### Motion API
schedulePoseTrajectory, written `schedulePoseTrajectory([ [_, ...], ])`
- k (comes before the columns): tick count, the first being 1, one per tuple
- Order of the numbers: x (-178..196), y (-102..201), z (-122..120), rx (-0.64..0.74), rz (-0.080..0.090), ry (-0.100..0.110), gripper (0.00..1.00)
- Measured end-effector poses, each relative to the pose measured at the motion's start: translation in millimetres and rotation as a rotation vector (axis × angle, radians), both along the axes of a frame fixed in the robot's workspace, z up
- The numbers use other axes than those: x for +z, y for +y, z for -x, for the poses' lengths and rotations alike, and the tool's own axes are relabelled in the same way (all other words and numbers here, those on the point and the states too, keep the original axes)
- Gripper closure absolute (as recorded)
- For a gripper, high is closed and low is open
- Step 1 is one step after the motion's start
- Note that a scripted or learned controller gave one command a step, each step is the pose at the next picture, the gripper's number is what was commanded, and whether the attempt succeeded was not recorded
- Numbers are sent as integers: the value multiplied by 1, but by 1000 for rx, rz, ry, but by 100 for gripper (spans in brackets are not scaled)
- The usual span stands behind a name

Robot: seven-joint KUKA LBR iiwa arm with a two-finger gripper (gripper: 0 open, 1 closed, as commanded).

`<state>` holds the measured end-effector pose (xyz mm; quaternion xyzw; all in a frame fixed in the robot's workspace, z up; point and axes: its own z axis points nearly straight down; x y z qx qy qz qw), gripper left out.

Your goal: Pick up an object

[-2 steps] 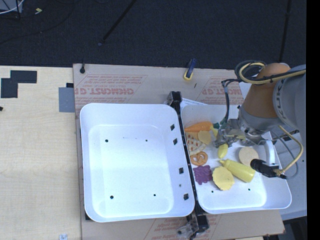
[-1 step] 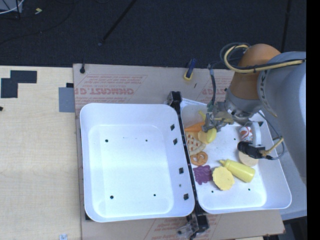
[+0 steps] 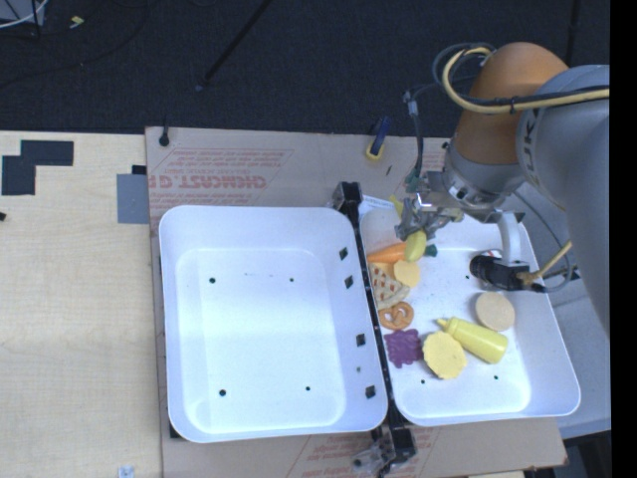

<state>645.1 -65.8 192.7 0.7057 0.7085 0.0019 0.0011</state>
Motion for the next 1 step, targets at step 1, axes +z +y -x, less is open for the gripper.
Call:
schedulePoseTrajectory([
  [1,-6,63,2,2,-1,9,100],
])
